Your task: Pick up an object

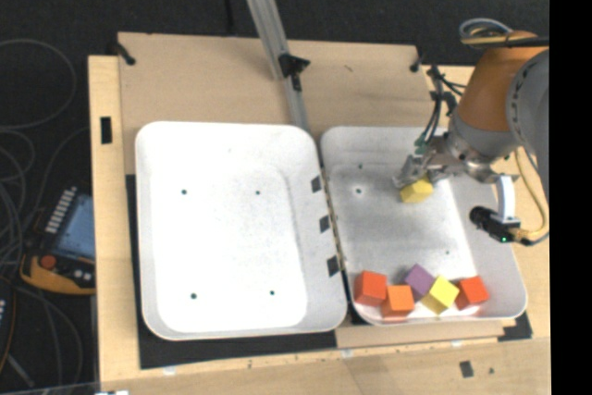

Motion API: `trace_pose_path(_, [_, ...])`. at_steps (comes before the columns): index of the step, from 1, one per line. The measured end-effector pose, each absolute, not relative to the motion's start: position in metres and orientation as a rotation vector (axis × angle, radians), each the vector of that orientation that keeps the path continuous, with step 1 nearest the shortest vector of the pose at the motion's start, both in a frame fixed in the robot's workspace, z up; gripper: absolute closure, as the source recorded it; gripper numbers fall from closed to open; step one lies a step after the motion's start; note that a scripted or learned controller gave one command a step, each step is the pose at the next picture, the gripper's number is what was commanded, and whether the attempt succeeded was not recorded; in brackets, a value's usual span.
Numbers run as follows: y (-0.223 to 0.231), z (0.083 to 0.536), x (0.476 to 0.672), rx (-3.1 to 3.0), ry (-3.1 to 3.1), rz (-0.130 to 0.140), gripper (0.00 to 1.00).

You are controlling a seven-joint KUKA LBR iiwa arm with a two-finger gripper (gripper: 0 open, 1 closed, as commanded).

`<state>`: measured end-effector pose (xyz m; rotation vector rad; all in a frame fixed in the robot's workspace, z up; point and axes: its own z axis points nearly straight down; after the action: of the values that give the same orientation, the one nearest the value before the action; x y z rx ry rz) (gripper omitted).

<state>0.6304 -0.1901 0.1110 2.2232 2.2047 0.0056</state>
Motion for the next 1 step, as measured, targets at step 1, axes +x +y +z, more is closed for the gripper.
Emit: trace_pose_path(1, [-0.1095, 0.2099, 0.6560, 2.207, 2.226, 0.012, 1.00])
